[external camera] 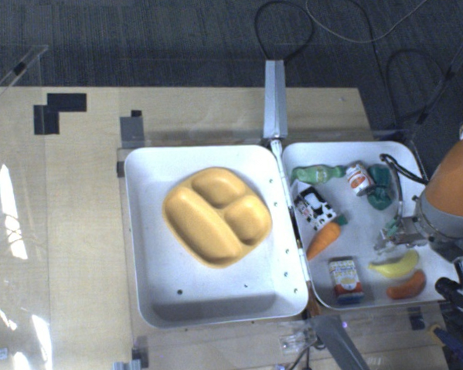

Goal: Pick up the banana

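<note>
Figure: my remote view of the pick attempt. The grey arm with its orange band (pixel 457 178) reaches in, and its two-finger metal end effector (pixel 395 237) hangs low over the shallow white right-hand bin (pixel 334 153) on the pale wooden worktop (pixel 79 227). I cannot tell from this slanted view whether the end effector is open or closed, and I see nothing between its tips.

The small curved yellow banana (pixel 396 265) lies flat on the bin floor directly below the end effector, just beside it. Whether the two touch I cannot tell.

Risks as I judge them:
- The red-orange rounded fruit (pixel 407 286) lies just past the banana, touching or nearly touching it; a closing grasp could catch both or push the banana aside.
- The banana is low and curved, so the tips may slide over it and close on nothing.
- The small rectangular can with a yellow and red label (pixel 345 279) sits on the far side of the banana from the arm, and the orange carrot with a green top (pixel 325 238) lies further off that way; a sideways nudge could drive the banana against them.
- The dark green crumpled object (pixel 380 188) sits near the wrist and its cables, and could snag on a lift.
</note>
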### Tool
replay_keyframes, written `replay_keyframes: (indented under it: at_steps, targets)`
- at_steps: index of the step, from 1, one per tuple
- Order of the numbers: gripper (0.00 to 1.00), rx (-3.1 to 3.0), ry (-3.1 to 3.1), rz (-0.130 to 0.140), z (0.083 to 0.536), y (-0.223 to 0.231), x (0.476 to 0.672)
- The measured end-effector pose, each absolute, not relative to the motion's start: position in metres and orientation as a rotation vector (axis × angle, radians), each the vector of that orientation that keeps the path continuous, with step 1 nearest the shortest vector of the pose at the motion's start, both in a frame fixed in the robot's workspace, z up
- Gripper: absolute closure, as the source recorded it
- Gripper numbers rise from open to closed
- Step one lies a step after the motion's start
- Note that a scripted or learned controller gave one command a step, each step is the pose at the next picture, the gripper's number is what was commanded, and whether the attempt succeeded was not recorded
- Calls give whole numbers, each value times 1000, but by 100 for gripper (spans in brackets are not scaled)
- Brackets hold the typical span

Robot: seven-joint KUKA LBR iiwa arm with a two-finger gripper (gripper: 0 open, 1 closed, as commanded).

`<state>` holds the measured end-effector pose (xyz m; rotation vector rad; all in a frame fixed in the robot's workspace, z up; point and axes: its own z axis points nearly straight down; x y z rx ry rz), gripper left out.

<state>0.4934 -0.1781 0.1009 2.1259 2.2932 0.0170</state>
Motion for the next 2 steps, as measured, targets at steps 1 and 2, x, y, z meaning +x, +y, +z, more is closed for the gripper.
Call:
replay_keyframes:
  at_steps: [1, 2]
  targets:
    - [0, 2126, 2294, 17, 101, -178, 493]
    - [0, 2052, 2369, 10, 88, -205, 491]
